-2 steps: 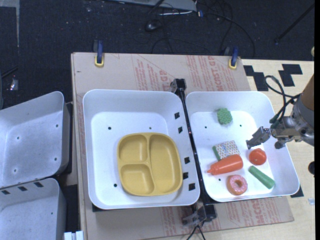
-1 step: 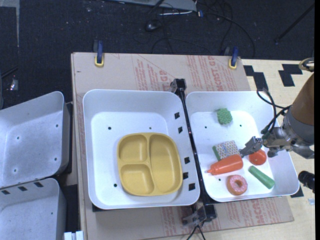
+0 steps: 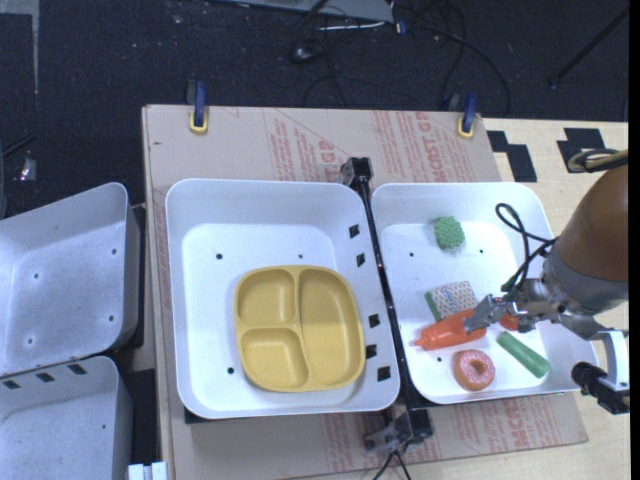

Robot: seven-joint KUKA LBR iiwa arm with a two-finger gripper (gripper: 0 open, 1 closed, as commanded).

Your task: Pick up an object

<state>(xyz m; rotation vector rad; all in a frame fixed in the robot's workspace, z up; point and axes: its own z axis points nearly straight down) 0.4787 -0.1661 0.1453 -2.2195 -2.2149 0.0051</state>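
The right white bin (image 3: 408,260) holds several small objects. An orange carrot (image 3: 445,334) lies across its near middle, a pink donut (image 3: 473,369) sits just in front of it, and a green cylinder (image 3: 524,354) lies to the right. A patterned green-edged block (image 3: 451,297) rests behind the carrot, with a bumpy green ball (image 3: 449,232) farther back. My gripper (image 3: 490,313) is low inside this bin, at the carrot's right end and beside a small red patch. The arm's grey wrist and orange band reach in from the right.
The left white bin (image 3: 200,268) holds a yellow divided plate (image 3: 298,328). A black divider with clips (image 3: 372,268) runs between the bins. A black cable (image 3: 515,238) loops over the right bin's far right. Grey trays (image 3: 60,268) lie off the bench to the left.
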